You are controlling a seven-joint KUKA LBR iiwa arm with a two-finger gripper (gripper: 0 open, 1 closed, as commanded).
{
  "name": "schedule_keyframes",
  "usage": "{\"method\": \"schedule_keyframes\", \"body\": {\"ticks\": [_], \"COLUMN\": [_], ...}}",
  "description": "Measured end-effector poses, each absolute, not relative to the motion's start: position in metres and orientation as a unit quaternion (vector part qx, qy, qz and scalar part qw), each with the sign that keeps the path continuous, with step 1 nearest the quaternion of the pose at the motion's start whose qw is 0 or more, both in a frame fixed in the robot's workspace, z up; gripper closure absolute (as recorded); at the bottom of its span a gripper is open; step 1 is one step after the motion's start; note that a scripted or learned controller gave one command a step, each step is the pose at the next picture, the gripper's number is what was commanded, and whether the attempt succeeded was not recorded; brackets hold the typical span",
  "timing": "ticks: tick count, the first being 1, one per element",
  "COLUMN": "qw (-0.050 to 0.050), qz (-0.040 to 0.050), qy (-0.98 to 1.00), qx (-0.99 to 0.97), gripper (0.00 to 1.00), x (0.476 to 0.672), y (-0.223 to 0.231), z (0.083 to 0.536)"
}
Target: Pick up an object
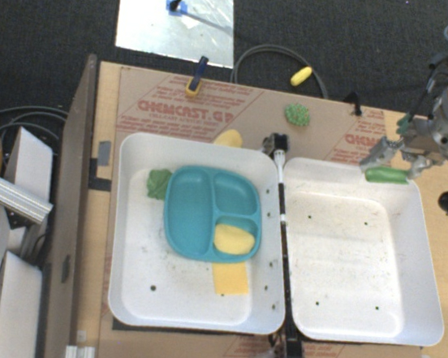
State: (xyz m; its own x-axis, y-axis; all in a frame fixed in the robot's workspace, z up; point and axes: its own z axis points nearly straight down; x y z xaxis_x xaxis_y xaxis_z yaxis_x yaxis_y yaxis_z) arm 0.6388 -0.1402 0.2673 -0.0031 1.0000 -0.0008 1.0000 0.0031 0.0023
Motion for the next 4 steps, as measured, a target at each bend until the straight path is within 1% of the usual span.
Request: {"method": "schedule_keyframes", "body": {"ticks": [1, 2, 3, 4], "qw": [-0.004, 0.0, 0.002, -0.001], "qz": [-0.0033, -0.0002, 0.0016, 0.0022], "qy": [0.707, 0.709, 0.709, 0.711], "qx": [0.708, 0.706, 0.705, 0.703], "gripper": [0.0, 0.0, 1.0, 1.0], "x": [0.629, 0.635, 0.636, 0.56], "y": [-0.176, -0.167, -0.167, -0.075], "z": [0.122, 0.082, 0.096, 0.189]}}
